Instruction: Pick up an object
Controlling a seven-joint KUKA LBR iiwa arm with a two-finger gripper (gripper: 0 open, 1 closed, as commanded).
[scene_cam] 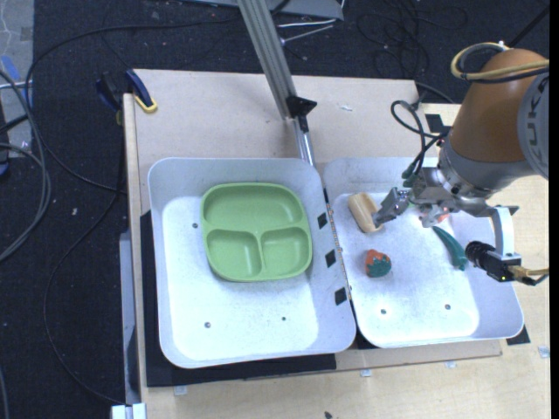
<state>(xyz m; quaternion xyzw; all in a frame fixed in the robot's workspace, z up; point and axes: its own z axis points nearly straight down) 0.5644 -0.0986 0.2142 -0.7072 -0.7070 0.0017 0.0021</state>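
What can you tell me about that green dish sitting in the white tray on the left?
The green dish is a pale green plate with rounded corners, split by raised ridges into three compartments: one long one across the far side and two smaller ones on the near side. It looks like smooth moulded plastic. It lies flat and right way up on the floor of the left bin, slightly turned, towards the far side of that bin. Nothing lies in it, and the pincer is over in the other bin.

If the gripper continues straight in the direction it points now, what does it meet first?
Most likely the tan block: the gripper points left toward it in the right bin. Their heights are hard to judge, so it might pass above.
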